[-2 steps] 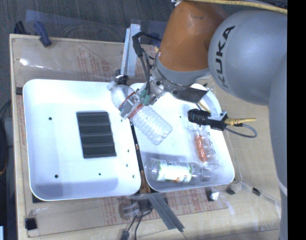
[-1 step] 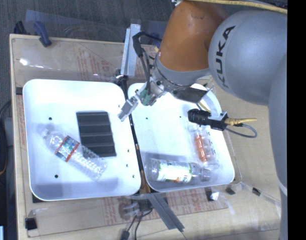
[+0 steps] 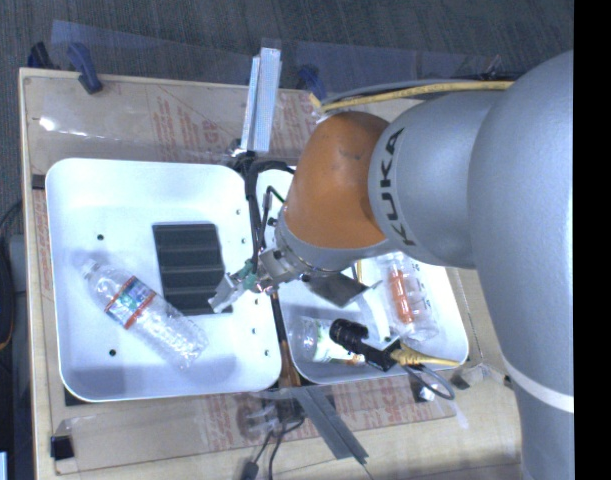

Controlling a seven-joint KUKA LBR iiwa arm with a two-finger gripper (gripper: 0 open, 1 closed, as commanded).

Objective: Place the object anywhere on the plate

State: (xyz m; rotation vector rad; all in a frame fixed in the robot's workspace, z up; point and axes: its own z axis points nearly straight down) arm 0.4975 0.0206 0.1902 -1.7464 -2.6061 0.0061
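From my desk, the task looks barely started. The dark ribbed slab in the middle of the left bin, which I take for the plate, has nothing on it. The likeliest object, a clear bottle, lies on its side at the lower left of that bin, just beside the plate's lower corner and not on it. The claw hangs low by the plate's lower right corner, close to the bin's right wall. I cannot tell whether it is wide or narrow, and I see nothing plainly held in it. So by my reckoning the pick and the drop both remain. A clear packet with orange contents sits in the right bin. The only writing I can read is "KUKA" on the arm. The bottle's red and blue label and the reddish print on the bench are too small to make out.
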